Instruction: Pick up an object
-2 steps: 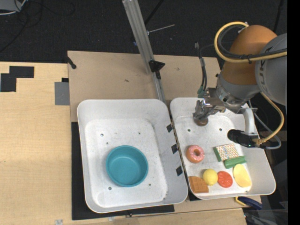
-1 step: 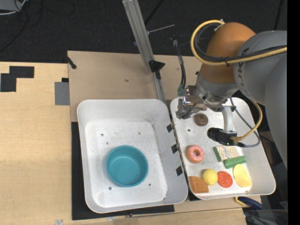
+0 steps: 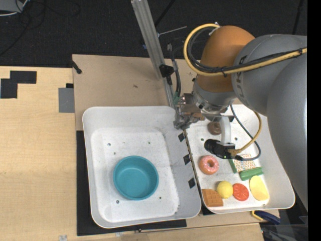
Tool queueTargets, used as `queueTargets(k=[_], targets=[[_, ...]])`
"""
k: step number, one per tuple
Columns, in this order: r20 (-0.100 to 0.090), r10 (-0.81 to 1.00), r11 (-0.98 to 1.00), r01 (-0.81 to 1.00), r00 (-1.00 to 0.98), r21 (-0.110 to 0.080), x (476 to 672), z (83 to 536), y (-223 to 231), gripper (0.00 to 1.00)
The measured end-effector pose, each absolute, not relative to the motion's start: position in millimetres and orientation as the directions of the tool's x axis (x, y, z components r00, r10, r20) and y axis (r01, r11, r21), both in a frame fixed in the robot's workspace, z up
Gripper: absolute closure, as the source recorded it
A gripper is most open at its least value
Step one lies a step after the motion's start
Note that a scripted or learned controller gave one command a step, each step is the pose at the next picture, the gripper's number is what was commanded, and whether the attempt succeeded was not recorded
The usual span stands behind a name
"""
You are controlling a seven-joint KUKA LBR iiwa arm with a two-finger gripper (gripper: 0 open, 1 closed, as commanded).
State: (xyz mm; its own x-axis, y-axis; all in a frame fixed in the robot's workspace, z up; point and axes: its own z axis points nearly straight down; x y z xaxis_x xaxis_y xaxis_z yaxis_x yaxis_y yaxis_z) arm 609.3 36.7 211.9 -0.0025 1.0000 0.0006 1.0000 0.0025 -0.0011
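My gripper hangs low over the far end of the wall between the two bins, at the right bin's top left corner. Nothing shows beneath it. The right bin's objects lie toward the near side: a pink frosted donut, a yellow lemon, a red tomato, a yellow fruit, a green vegetable and an orange waffle piece. A small brown object sits just right of the gripper. A teal bowl rests upright in the left bin.
A patterned flat item lies beside the green vegetable. A slanted metal rail rises behind the bins, close to the gripper. The grey arm covers the right bin's far part. Black clips line the shared wall.
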Motion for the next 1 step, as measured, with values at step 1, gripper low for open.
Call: queueTargets(k=[1], targets=[[0.001,1.000,0.004,1.000,-0.004,0.000,603.9,229.2,88.9,1.00]])
